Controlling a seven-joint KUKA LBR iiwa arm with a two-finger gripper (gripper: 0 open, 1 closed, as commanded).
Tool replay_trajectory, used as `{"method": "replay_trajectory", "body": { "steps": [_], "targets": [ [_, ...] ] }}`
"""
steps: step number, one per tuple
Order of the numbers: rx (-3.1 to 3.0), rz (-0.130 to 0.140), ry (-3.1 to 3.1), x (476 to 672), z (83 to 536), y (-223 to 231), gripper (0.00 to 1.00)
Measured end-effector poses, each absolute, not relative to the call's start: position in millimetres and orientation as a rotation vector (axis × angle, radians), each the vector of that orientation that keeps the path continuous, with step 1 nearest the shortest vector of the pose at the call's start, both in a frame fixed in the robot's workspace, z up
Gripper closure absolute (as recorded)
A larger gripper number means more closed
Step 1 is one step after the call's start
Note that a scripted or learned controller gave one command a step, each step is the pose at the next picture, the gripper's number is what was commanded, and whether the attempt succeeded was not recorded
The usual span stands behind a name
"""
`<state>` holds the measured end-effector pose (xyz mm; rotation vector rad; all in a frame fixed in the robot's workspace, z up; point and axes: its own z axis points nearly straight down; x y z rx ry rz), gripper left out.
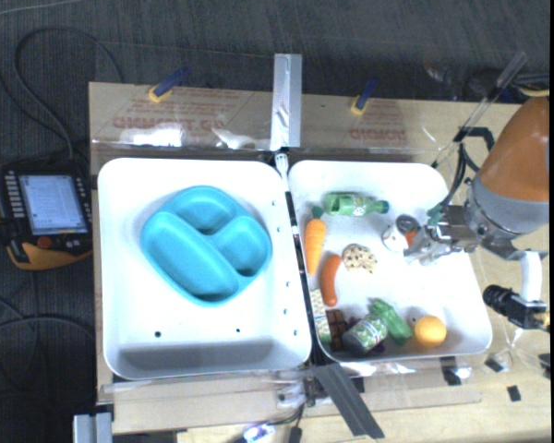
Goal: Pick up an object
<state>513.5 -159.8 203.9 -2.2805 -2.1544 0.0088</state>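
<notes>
Bright, even overhead light; glare whitens the two shallow white plastic bins (120, 275), soft shadows, slightly grainy throughout.

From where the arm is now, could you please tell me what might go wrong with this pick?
The gripper sits near the right bin's far wall, beside a small white piece; a descent there may clip the wall or nudge the piece away.

The front corner is crowded: green bottle, dark packet and orange sit close together, so fingers could catch two things or none.

The carrot and sausage lie by the divider, leaving little room.
</notes>
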Motion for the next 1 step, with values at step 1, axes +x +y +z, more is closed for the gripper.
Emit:
{"method": "replay_trajectory", "body": {
  "steps": [1],
  "targets": [
    [-2.248,0.007,-2.188,504.3,228.2,-162.5,1.0]
  ]
}}
